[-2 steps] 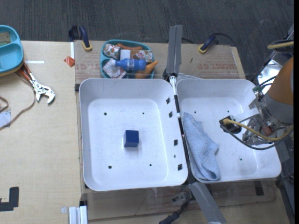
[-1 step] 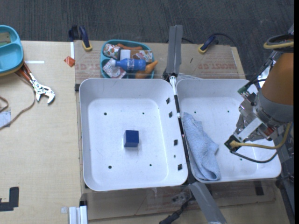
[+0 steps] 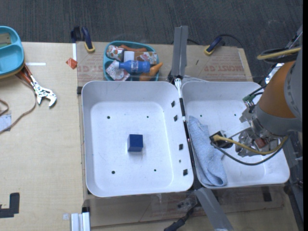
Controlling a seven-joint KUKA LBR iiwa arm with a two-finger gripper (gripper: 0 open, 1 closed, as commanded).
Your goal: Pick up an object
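Your claw [image 3: 250, 144] hangs low over the right bin [image 3: 219, 105], toward its 3 o'clock wall. You cannot tell from here whether it is spread or pressed together. The nearest candidate is the blue-grey cloth [image 3: 207, 154], at 9 o'clock from the claw against the bin's left wall, its long axis running 12 to 6. The blue cube [image 3: 135, 142] sits farther out at 9 o'clock, mid left bin [image 3: 120, 100], well apart. The cloth looks the shorter reach.

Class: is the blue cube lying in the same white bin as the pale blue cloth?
No: the blue cube sits in the view's left bin, the cloth in the right bin.
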